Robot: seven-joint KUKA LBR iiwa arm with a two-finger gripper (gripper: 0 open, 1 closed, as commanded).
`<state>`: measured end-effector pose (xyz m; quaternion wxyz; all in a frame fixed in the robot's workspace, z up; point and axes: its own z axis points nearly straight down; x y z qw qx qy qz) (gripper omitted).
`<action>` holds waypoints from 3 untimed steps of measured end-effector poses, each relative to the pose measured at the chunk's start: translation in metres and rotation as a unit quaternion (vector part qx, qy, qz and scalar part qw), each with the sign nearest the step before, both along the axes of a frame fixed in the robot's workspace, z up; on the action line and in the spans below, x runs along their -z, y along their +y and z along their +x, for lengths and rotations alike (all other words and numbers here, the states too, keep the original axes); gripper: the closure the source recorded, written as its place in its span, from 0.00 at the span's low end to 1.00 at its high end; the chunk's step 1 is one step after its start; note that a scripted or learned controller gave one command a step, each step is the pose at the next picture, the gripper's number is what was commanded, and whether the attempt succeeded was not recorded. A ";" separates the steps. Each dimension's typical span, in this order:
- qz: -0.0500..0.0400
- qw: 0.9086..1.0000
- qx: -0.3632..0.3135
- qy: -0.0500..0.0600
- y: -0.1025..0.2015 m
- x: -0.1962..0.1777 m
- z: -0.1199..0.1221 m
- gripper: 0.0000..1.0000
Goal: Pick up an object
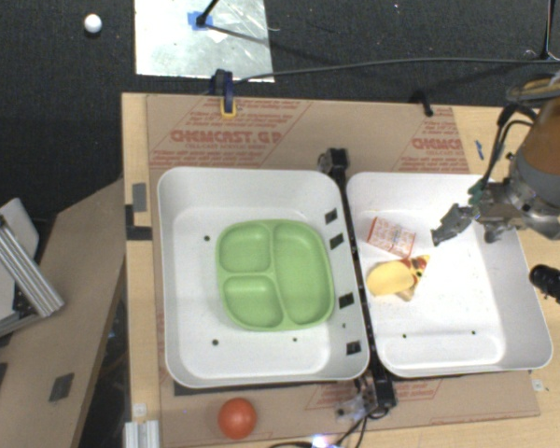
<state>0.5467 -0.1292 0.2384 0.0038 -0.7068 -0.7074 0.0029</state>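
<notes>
The one tool (451,224) hangs over the right bin (504,343), near that bin's upper right part, pointing left and down from the grey arm (541,203) that enters at the frame's right edge. Whether it is released or clenched cannot be told; its tip is dark and small, and nothing shows between its tips.

There are two bins. In the right bin lie two things: one packet (390,235), white with red print too small to read, left of the tool and apart from it; and one yellow toy (392,278), just below the packet, with a small orange and red part at its right end. What that toy is cannot be made out.

The left bin (182,278) touches the right bin along its left side and holds one green tray (274,273) with three compartments. Black clips sit along the seam between the bins.

Both bins rest on a brown sheet (261,133) on the table; red writing above the left bin reads "CHEMCAST GP", and a second such mark, above the right bin, is partly covered.

Below the left bin, one orange ball (236,417) lies on the sheet. Far up and left of the bins, one small white ball (93,23) lies on dark cloth, beside one shiny sheet (201,26).
</notes>
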 end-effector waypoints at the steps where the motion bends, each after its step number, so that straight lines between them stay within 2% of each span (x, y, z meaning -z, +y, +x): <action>1: -0.001 1.000 -0.001 -0.005 0.000 -0.006 0.002 0.00; 2: 0.000 1.000 -0.001 -0.004 0.008 0.041 0.007 0.00; 3: 0.000 1.000 0.000 -0.003 0.008 0.104 0.007 0.00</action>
